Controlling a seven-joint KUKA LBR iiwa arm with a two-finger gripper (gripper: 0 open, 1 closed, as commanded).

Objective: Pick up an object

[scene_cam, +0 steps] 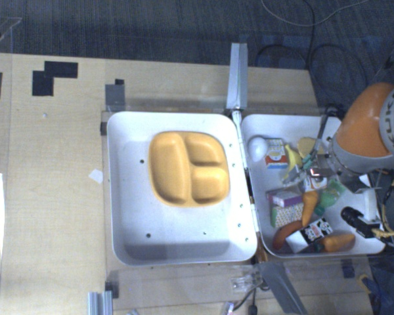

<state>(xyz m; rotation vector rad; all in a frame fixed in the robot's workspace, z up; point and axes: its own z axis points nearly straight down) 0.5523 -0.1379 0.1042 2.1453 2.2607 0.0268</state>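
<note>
The right bin (253, 195) holds a heap of small things. Among them are a white egg-shaped piece (257, 147), a small white and orange carton (276, 155), a yellow banana (293, 157), a purple and green box (285, 206), an orange carrot (309, 206), a red sausage (285, 230), a black and white box (316, 231) and an orange piece (339, 243). My gripper (310, 170) is low over the middle of the heap, just above the carrot's top end and right of the banana. Nothing is visibly held in it.
The left bin (128, 195) holds a yellow tray with compartments (187, 167). A metal divider post (237, 77) stands between the bins at the back. The grey arm with its orange band (366, 126) covers the right bin's right side. A green piece (329, 194) lies under the wrist.
</note>
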